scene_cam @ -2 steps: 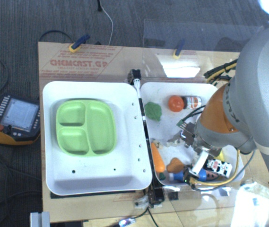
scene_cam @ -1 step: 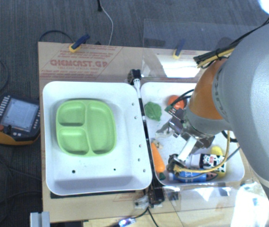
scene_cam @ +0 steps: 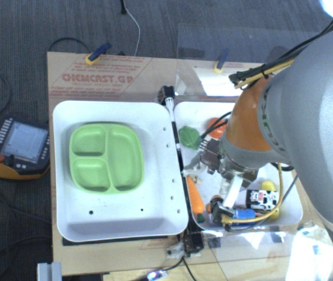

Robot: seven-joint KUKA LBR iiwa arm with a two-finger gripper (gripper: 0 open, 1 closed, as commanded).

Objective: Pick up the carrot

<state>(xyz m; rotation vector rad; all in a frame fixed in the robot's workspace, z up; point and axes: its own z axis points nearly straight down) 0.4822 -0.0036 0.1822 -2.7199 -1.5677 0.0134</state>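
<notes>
grey carpet is surrounding the desk (scene_cam: 96,78). well left of the tool (scene_cam: 206,160), a green plate (scene_cam: 106,157) is sitting in the left bin (scene_cam: 72,215). the carrot (scene_cam: 195,199) is lying just below the tool, along the right bin's (scene_cam: 213,107) left wall. the tool is hovering there, and the view is not showing whether it is open or closed.

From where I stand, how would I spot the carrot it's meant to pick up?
Find the white bin that the grey arm hangs over, not the one with the green divided plate. The carrot lies along that bin's wall on the plate's side, toward the near corner. It is the long, slim orange stick, unlike the round green lump farther up that wall.
</notes>
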